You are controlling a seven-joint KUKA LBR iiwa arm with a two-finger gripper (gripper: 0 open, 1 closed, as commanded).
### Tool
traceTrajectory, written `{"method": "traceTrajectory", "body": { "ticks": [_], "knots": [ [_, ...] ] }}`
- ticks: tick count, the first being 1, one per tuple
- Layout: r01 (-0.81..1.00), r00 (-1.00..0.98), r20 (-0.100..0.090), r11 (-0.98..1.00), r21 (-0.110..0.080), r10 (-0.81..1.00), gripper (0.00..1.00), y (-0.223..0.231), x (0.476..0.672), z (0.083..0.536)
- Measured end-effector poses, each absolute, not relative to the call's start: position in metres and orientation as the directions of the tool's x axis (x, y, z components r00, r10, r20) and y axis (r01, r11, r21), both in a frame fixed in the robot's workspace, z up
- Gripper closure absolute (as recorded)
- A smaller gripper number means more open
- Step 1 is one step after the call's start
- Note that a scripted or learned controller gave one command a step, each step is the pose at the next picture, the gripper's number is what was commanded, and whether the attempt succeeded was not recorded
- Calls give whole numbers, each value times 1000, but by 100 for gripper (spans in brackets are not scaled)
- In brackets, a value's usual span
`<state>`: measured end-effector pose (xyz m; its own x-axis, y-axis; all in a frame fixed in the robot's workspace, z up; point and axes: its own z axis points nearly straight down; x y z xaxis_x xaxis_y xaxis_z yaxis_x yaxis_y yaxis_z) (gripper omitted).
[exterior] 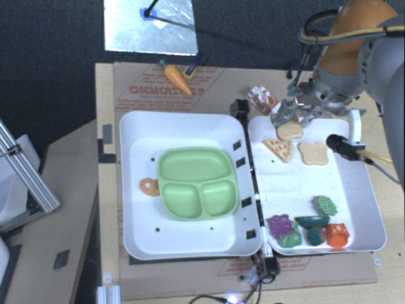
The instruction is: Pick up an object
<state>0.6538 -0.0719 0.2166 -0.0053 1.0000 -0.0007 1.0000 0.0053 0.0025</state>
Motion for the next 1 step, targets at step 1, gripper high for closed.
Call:
{"method": "traceTrajectory", "body": {
  "ticks": [1],
  "knots": [
    [1000, -6, -1, 6, 3, 1000, 100, -68, 655, 219]
  ]
}}
